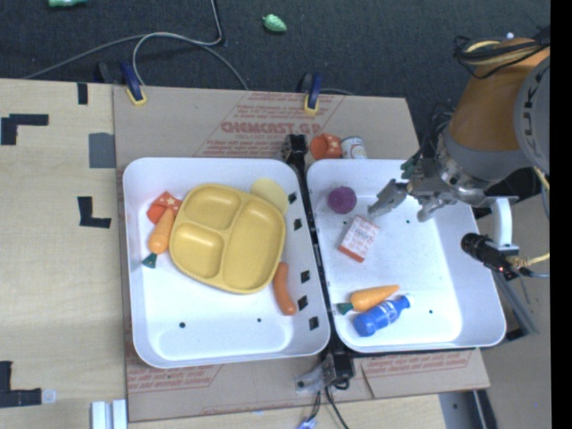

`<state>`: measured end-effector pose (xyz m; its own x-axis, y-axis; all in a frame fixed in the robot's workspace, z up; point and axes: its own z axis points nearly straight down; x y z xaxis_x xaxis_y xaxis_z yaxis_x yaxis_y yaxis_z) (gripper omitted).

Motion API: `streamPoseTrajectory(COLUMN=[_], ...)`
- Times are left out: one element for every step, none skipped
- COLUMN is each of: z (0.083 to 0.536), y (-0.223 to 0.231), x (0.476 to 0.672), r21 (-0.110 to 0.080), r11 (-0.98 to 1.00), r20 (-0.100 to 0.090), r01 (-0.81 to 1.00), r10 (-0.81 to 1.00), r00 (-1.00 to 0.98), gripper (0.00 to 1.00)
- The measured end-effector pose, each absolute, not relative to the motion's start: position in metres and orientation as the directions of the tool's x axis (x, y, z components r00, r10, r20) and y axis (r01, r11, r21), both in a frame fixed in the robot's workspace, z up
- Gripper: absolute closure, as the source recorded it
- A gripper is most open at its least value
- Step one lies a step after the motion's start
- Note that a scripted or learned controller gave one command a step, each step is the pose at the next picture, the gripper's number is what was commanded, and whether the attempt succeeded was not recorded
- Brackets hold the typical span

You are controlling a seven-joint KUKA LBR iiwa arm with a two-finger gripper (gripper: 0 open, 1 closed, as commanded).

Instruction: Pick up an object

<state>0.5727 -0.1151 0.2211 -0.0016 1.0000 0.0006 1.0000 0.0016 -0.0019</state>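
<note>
End effector [411,206] right of purple ball [341,199]

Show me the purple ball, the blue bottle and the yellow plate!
Purple ball [341,199], camera view, its middle.
Blue bottle [380,315], camera view, mid-body.
Yellow plate [259,231], camera view, right compartment.

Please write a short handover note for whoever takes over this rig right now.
Gripper: open, holding nothing, hovering over the right bin near its far edge.
Right bin: purple ball, red-and-white packet, carrot, blue bottle.
Left bin: yellow divided plate and a few toy foods around it.
Done: nothing picked yet.
Left: descend on one object, close, lift.
</note>
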Motion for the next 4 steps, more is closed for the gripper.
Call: streamPoseTrajectory(z=[0.163, 0.086, 0.085, 0.085], y=[-0.098, -0.101, -0.103, -0.103], x=[0.613, 0.628, 0.669, 0.669], r21=[-0.003, 0.002, 0.002, 0.001], r11=[0.002, 0.002, 0.002, 0.003], r20=[0.0, -0.001, -0.001, -0.001], r01=[1.0, 1.0, 1.0, 1.0], r10=[1.0, 1.0, 1.0, 1.0], r00=[-0.002, -0.002, -0.002, -0.003], gripper=[0.0, 0.0, 0.0, 0.0])
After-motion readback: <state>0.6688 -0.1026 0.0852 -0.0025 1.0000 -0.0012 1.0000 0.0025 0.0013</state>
